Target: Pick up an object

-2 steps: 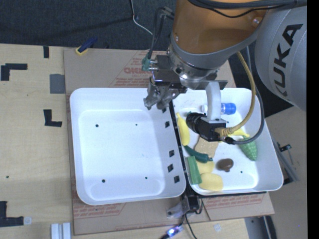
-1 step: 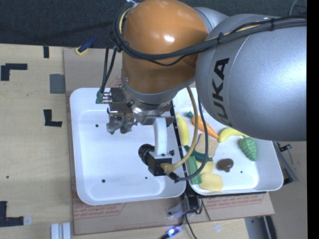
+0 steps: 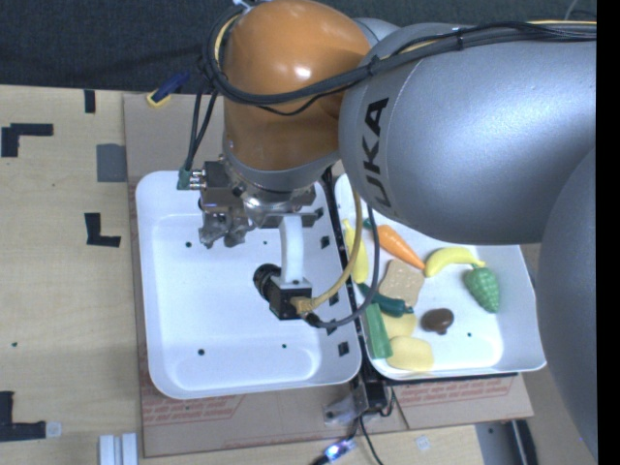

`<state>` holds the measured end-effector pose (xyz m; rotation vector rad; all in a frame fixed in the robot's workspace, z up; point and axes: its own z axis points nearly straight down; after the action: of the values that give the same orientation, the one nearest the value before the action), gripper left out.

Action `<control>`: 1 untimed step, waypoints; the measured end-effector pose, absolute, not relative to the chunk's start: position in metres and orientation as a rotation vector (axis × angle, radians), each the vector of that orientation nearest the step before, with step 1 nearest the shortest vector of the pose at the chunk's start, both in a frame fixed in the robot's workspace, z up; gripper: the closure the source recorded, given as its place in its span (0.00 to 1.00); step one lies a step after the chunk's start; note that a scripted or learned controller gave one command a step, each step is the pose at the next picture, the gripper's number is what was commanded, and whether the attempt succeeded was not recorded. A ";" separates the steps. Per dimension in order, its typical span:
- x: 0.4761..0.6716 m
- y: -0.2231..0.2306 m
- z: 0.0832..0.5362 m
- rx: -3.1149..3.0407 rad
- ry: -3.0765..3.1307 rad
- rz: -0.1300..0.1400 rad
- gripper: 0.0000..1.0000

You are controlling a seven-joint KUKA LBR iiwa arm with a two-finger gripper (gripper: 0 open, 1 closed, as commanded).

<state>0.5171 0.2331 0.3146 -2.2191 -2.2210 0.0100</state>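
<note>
- I am watching the arm (image 3: 465, 134) reaching in from the right. Its grey body is covering the upper part of the right bin, and its orange band is sitting over the far edge of the left bin.
- The bench (image 3: 58, 289) is lying tan and flat under both bins.
- The left bin (image 3: 223, 356) is showing its white floor below the wrist.
- The right bin (image 3: 504, 342) is touching it along their shared edge.
- The gripper (image 3: 221, 235) is hanging over the far left part of the left bin. I cannot tell whether it is wide or narrow from this angle.
- The things to pick are all lying in the right bin, well apart from the gripper:
- The carrot (image 3: 399, 245) is slanting near the shared edge.
- The banana (image 3: 451, 259) is lying just right of the carrot.
- The pod (image 3: 376, 329), long and green, is running along the left wall.
- The cracker (image 3: 400, 284) is lying below the carrot.
- The green lump (image 3: 483, 290) is sitting under the banana's tip.
- The yellow lump (image 3: 411, 354) is resting at the near wall.
- The brown piece (image 3: 438, 320) is sitting just above it.
</note>
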 end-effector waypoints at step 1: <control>0.492 0.234 0.513 -2.220 -2.230 -0.027 1.00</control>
<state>0.4915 0.2335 0.5131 -2.2201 -2.2298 -0.0271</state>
